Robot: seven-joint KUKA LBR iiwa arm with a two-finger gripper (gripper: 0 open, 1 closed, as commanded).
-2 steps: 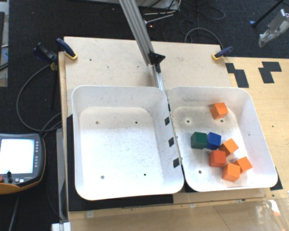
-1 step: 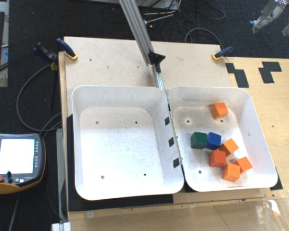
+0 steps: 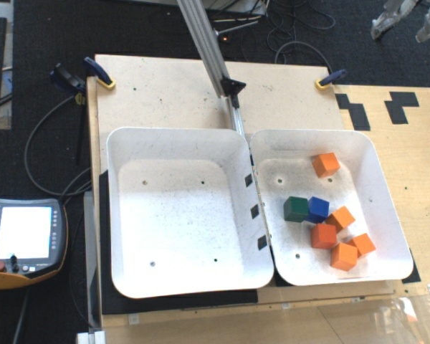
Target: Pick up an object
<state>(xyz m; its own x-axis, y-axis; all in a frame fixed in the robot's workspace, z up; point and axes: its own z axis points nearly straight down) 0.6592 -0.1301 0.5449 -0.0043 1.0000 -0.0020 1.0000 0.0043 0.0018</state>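
The tool hangs at the far upper right of the camera view, off the surface and well apart from both bins, too small and blurred to tell whether it is released or clenched. In the right bin lie the blocks: one orange block alone near the back, then a green block touching a blue block, with four more orange blocks clustered just beside them toward the front. The left bin sits alongside, touching the right one.

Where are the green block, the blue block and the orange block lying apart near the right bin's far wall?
green block [image 3: 295,208], camera view, on its top face
blue block [image 3: 318,206], camera view, on its top face
lone orange block [image 3: 326,164], camera view, on its top face
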